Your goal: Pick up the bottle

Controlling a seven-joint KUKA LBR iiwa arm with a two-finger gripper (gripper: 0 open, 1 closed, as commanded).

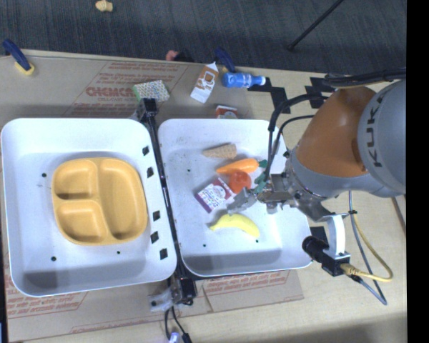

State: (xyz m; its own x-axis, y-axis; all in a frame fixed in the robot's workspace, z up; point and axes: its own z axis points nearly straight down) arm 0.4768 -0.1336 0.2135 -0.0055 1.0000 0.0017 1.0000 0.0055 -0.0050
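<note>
A small blue bottle (pixel 237 81) lies on its side on the bench, outside the bins, just behind the right bin (pixel 179 191). My gripper (pixel 244 196) is low inside the right bin, well in front of the bottle. It hangs over the spot between a purple packet (pixel 212 195), a red object (pixel 241 181) and a yellow banana (pixel 236 224). Nothing shows held in it. The grey arm with its orange band (pixel 336 145) covers the bin's right side.
The right bin also holds an orange carrot (pixel 237 167) and a tan wafer (pixel 220 151). A yellow divided plate (pixel 99 199) sits in the left bin (pixel 18 191). A small carton (pixel 204 82) and a patterned packet (pixel 151 89) lie on the bench near the bottle.
</note>
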